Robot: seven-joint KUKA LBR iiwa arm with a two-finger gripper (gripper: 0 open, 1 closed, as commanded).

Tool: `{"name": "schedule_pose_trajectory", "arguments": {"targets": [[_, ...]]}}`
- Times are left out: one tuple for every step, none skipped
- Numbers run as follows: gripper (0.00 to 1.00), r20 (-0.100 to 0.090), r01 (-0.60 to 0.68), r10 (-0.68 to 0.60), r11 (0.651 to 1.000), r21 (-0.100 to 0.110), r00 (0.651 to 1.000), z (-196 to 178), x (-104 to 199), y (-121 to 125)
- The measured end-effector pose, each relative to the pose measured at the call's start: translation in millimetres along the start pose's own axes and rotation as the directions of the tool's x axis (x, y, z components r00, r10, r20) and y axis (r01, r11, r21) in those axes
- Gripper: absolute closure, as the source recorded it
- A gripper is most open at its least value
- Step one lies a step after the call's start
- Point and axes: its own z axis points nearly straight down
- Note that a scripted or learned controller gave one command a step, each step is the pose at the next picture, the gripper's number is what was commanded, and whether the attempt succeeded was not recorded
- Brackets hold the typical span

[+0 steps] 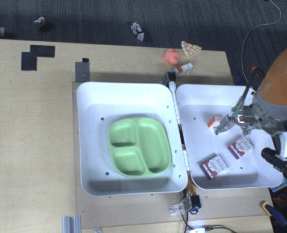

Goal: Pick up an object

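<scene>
Sitting in the left bin [85, 130], a pale green divided plate [139, 146] lies flat with its three compartments facing up, near the middle of the bin floor. Just beyond the far rims of the bins, on the counter [31, 144], lie a pink ball [171, 56], a small wedge-shaped toy [191, 48] and a small tube [183, 69]. The right bin [196, 101] holds a small orange-and-white piece [213, 122] near its middle, a red-and-white packet [214, 165] toward the near wall, and a second red-and-white packet [241, 147] to its right. The gripper [225, 127] hangs low over the right bin, just beside the orange-and-white piece and above the second packet; whether its tips are apart or together cannot be told, and nothing is visibly between them.
</scene>
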Motion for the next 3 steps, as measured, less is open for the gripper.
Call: {"name": "schedule_pose_trajectory", "arguments": {"targets": [[0.00, 0.004, 0.000, 0.000, 1.000, -0.012, 1.000, 88, -26, -41], [1.00, 0.009, -0.002, 0.002, 1.000, -0.019, 1.000, 76, -28, -39], [1.00, -0.001, 0.002, -0.002, 1.000, -0.005, 1.000, -1, 54, 34]]}}
